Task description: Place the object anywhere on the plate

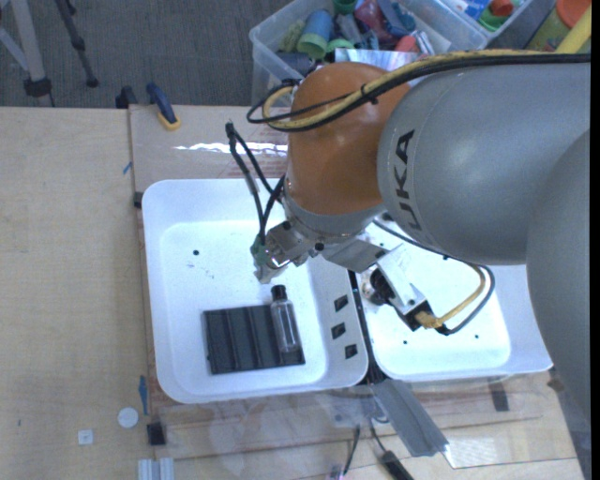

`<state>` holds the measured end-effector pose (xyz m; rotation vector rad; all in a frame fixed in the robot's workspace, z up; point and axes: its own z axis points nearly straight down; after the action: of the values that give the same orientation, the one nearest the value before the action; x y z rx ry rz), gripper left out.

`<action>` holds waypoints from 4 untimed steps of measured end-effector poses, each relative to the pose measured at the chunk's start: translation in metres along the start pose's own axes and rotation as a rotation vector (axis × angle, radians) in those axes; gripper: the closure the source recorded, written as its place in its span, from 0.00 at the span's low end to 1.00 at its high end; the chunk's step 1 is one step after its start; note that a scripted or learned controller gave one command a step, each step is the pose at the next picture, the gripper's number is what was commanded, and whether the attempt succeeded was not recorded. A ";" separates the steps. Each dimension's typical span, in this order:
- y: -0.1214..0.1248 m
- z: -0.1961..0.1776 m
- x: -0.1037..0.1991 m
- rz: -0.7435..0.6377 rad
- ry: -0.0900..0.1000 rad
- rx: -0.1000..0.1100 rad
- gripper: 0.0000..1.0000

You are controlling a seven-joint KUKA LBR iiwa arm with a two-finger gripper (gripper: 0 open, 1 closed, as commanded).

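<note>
A dark ridged rectangular plate (239,340) lies flat in the front part of the left white bin (178,281). A small clear bottle with a black cap (284,323) lies along the plate's right side, cap end pointing to the back. My gripper (268,257) hangs just behind and slightly left of the bottle's cap, above the bin floor and a little apart from the bottle. The big grey and orange wrist hides most of the gripper from above.
The right bin (469,342) is partly covered by the arm, with a yellow cable (459,314) looping over it. A tote of coloured toys (375,28) stands behind the bins. A blue clamp (162,106) sits at the back left of the bench.
</note>
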<state>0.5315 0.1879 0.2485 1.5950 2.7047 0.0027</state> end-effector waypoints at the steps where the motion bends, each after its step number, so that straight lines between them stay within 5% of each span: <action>1: 0.023 -0.043 0.011 -0.267 0.000 -0.001 1.00; 2: 0.042 -0.050 0.009 -0.462 -0.001 -0.003 1.00; 3: 0.027 -0.074 0.027 -0.566 -0.001 -0.003 1.00; 4: 0.006 -0.058 0.038 -0.666 0.002 0.003 1.00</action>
<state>0.5184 0.2241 0.3065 0.6234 3.0801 -0.0002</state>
